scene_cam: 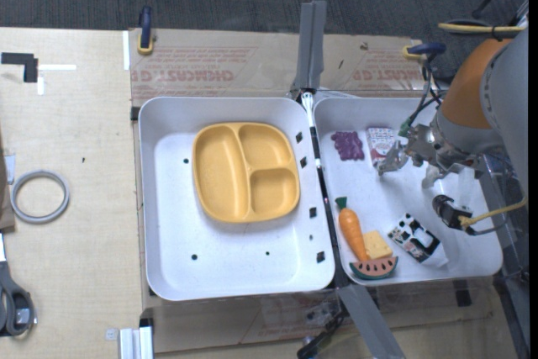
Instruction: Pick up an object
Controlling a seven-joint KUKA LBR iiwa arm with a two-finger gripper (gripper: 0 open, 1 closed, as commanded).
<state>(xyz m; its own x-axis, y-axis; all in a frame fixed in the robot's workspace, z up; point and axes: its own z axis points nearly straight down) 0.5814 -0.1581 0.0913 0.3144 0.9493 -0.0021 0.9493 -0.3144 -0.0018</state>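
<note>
**Toys wait in the right bin, gripper hangs over them**

Toys lie in the right bin (471, 265), and the arm reaches in from the right. A purple bunch of grapes (346, 145) sits near the far left corner of that bin. Just beside it, on the right, is a small red and white packet (380, 143). Down at the near side lies an orange carrot (350, 229) with a green top. It touches a yellow block (377, 246), and a watermelon slice (373, 268) sits right under them, at the near edge. A black and white toy (415, 238) lies a bit to the right of those.

The gripper (409, 164) hangs over the middle of the right bin, close to the red and white packet. Its two fingers are spread apart, and nothing is between them.

The left bin (160, 265) has a yellow plate (246, 171) with three parts in it. Out on the bench, far to the left, lies a grey ring (37, 196).
</note>
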